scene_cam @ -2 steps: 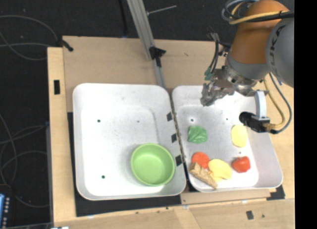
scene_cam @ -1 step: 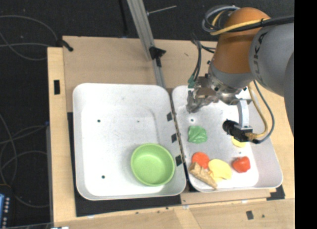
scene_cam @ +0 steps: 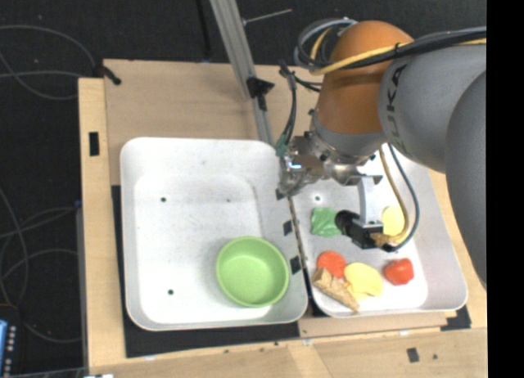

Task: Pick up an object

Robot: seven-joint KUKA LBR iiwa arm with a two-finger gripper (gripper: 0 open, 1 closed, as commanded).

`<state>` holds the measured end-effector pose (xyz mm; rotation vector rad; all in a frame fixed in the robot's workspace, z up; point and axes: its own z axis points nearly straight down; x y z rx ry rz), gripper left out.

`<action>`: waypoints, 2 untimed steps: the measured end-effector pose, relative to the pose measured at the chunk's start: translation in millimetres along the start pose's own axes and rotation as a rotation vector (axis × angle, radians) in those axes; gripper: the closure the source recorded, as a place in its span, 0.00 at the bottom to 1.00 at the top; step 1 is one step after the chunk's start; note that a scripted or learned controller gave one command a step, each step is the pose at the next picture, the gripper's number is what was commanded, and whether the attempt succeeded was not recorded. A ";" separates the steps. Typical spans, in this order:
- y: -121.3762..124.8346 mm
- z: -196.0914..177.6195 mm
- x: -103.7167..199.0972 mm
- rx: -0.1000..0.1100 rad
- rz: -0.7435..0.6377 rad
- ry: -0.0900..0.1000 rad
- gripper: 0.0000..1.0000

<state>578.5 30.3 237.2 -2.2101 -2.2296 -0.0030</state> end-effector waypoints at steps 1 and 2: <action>-18.7 0.1 52.0 0.001 0.001 0.000 1.00; -18.2 0.4 49.5 0.000 0.006 0.000 0.00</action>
